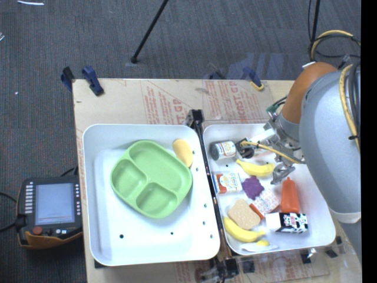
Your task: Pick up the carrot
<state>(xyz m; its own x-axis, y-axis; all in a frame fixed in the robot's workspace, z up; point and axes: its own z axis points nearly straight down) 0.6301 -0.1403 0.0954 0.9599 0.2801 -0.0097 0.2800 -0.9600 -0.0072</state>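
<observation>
The carrot point(288, 196) is an orange, stubby stick lying lengthwise in the right bin point(323, 217), near its right side, just above a black-and-white milk carton point(287, 222). My gripper point(268, 157) hangs low over the upper middle of that bin, above a banana point(257, 168). It is a little up and to the left of the carrot and apart from it. The grey arm with its orange band point(307, 87) comes in from the right and hides the bin's far right corner.
The right bin also holds a small can point(224, 150), purple grapes point(253, 187), a bread slice point(244, 214), a second banana point(242, 231) and small packets point(228, 183). The left bin point(97, 229) bears a green divided plate point(152, 178) and a yellow piece point(183, 152).
</observation>
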